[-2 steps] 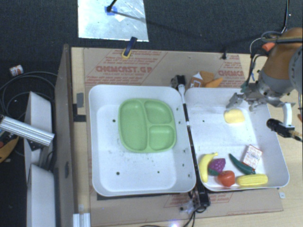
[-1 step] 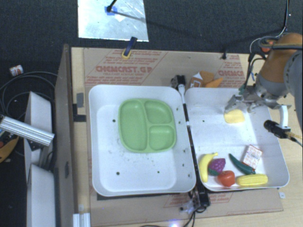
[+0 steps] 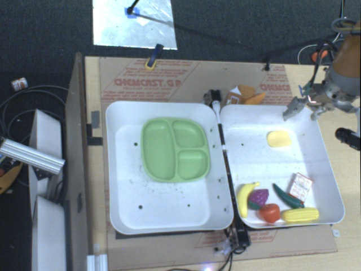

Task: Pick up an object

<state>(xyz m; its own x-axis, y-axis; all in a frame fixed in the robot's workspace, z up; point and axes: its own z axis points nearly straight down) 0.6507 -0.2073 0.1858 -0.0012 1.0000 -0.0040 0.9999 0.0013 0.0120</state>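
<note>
The right bin (image 3: pixel 316 151) holds a pale yellow round piece (image 3: pixel 278 139) near its far side. Along its near edge lie a banana (image 3: pixel 245 197), a purple grape bunch (image 3: pixel 259 197), a red tomato (image 3: pixel 271 213), a corn cob (image 3: pixel 300 214), a dark green pepper (image 3: pixel 285 195) and a small red-and-white box (image 3: pixel 300 186). My gripper (image 3: pixel 307 107) hangs above the right bin's far right corner, its two grey fingers spread apart with nothing between them. It is up and to the right of the yellow piece.
The left bin (image 3: pixel 121 168) carries a green divided plate (image 3: pixel 174 150). An orange object (image 3: pixel 246 96) lies on the cardboard behind the bins. Cables and a metal bar (image 3: pixel 31 156) sit at the left, off the bench.
</note>
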